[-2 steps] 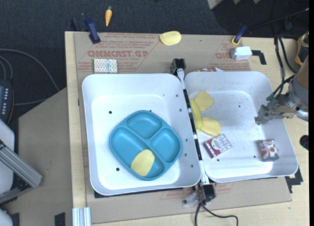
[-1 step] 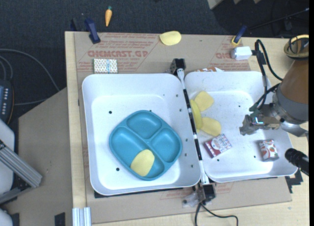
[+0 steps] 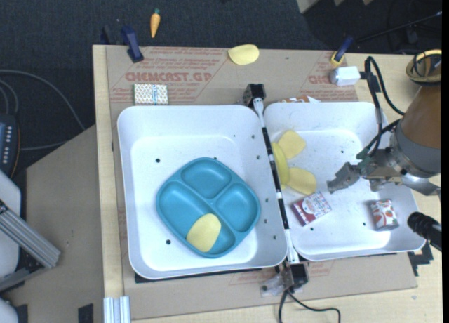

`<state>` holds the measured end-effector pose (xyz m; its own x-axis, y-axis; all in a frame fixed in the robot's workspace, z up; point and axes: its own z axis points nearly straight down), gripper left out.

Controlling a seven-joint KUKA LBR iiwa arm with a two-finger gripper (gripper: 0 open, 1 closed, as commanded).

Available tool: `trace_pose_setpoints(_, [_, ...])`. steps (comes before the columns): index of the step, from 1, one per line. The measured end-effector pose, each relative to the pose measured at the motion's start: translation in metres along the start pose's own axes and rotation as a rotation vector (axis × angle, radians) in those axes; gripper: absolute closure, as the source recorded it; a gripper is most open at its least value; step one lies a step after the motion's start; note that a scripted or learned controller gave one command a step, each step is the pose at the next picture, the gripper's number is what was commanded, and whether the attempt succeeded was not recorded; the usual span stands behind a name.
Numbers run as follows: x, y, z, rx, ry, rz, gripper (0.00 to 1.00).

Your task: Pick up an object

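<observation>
Hidden: the arm (image 3: pixel 421 132) was cut off at the right edge, so only its wrist end showed; the small print on both red-and-white packets was too small to read.
Claw: the claw (image 3: pixel 339 180) hung over the right bin (image 3: pixel 337 114), pointing left; whether its fingers stood apart or together could not be told, and nothing showed between them.
Nearest object: a red-and-white packet (image 3: pixel 311 208) lay in the right bin just below and left of the claw, apart from it.
Other objects near the claw: two yellow pieces, an upper yellow piece (image 3: pixel 290 144) and a lower yellow piece (image 3: pixel 302 180), lay left of the claw by the bin's left wall.
Second packet: a second red-and-white packet (image 3: pixel 383 214) lay low on the right, under the arm.
Left bin: the left bin (image 3: pixel 140 139) held a blue divided tray (image 3: pixel 210 199), with a yellow lump (image 3: pixel 204 232) in its lower compartment.
Counter: the counter (image 3: pixel 189 72) bore a yellow oval (image 3: pixel 243 54) above the bins.
</observation>
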<state>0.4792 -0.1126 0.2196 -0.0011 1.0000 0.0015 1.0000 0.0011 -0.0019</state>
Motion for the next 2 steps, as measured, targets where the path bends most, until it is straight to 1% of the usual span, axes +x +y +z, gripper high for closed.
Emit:
trace_pose_setpoints(1, [0.017,0.036,0.067,0.0,-0.001,0.0,0.0])
trace_pose_setpoints(2, [0.015,0.044,0.135,-0.001,-0.001,0.001,0.0])
